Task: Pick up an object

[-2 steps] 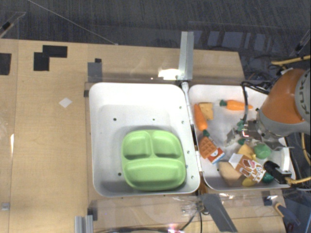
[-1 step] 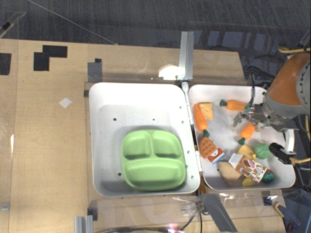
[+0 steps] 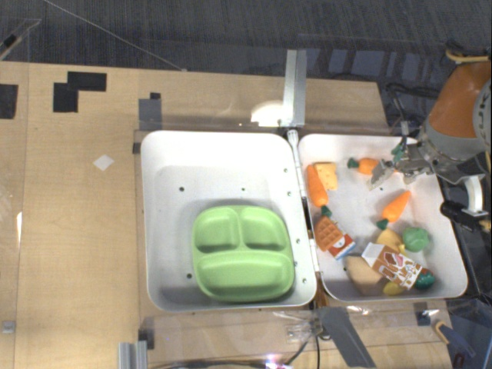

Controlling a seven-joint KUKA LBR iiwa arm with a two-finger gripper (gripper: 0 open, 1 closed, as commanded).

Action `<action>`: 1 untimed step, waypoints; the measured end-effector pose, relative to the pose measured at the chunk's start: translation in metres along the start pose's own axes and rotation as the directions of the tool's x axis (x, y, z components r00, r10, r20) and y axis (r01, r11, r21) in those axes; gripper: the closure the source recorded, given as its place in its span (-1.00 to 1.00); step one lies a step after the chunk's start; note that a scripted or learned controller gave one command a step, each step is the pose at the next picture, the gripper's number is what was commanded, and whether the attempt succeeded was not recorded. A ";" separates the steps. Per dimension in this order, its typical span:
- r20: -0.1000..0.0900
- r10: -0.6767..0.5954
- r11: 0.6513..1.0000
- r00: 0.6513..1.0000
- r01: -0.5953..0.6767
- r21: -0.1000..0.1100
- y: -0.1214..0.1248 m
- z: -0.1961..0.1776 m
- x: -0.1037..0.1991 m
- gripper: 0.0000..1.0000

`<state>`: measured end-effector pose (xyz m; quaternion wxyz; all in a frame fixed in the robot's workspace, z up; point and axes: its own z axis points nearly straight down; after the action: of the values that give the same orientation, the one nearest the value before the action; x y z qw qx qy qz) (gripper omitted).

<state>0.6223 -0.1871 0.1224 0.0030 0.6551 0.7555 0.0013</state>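
My gripper (image 3: 390,174) hangs over the upper part of the right bin (image 3: 453,283), reaching in from the right under the orange-banded wrist. Just to its left lies a small orange carrot with a green top (image 3: 364,164). A larger carrot (image 3: 396,204) lies just below the gripper. Nothing shows as held. Further down the bin are an orange cheese wedge (image 3: 323,179), a brown waffle piece (image 3: 334,237), a green round toy (image 3: 416,238), a tan potato shape (image 3: 362,270) and a brown-and-white carton (image 3: 397,264).
The left bin (image 3: 165,167) holds a green divided plate (image 3: 242,252). A metal divider post (image 3: 295,91) stands behind the seam between the bins. Black cables and arm parts (image 3: 461,210) crowd the right bin's right edge.
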 end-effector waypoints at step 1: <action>0.002 0.003 1.000 1.000 -0.003 -0.007 -0.114 0.029 0.002 -1.00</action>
<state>0.5096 -0.2012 0.0923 0.0061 0.6564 0.7544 0.0031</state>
